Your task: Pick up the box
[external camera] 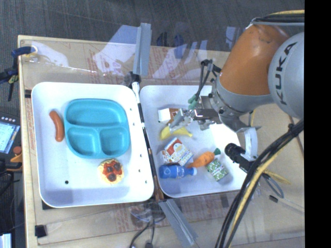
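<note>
In the right bin (227,136) lies a small red-and-white box (176,151), flat near the middle. A little green carton (218,170) sits near the bin's front right, and a white-and-brown packet (167,113) lies toward the back left. My gripper (181,121) hangs over the back left part of this bin, just above a yellow banana (175,133) and beside the white-and-brown packet. It is behind the red-and-white box and apart from it. The arm's wrist hides the bin's back right part.
A blue bottle (176,171) and an orange carrot (202,159) lie by the box. The left bin (46,180) holds a blue divided tray (97,127), a sausage (57,125) and a small toy pizza (111,171). Cables trail at the right.
</note>
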Controlling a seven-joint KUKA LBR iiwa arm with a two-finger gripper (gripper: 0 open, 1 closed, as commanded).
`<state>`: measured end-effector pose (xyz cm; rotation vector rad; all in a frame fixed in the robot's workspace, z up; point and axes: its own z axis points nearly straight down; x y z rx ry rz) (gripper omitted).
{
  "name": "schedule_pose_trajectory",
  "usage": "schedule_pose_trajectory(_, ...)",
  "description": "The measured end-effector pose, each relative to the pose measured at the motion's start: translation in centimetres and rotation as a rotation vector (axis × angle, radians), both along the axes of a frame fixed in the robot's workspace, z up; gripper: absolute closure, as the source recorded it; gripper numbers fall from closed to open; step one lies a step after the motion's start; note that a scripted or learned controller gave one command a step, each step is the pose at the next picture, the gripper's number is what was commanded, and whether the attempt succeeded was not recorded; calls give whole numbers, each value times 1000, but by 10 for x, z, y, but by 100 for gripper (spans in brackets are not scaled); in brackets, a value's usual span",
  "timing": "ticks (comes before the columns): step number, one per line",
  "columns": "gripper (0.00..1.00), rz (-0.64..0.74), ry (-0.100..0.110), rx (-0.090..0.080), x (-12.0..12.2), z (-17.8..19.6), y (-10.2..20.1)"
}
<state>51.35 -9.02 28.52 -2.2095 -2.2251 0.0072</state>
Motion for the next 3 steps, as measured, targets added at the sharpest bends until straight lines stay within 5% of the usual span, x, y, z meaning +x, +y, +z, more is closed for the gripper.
schedule_pose_trajectory(1, 0, 37, 0, 1, 4, -136, -49)
schedule_pose_trajectory(2, 0, 61, -38, -14, 9, -182, -40)
schedule_pose_trajectory(3, 100, 67, -36, -13, 9, -173, -39)
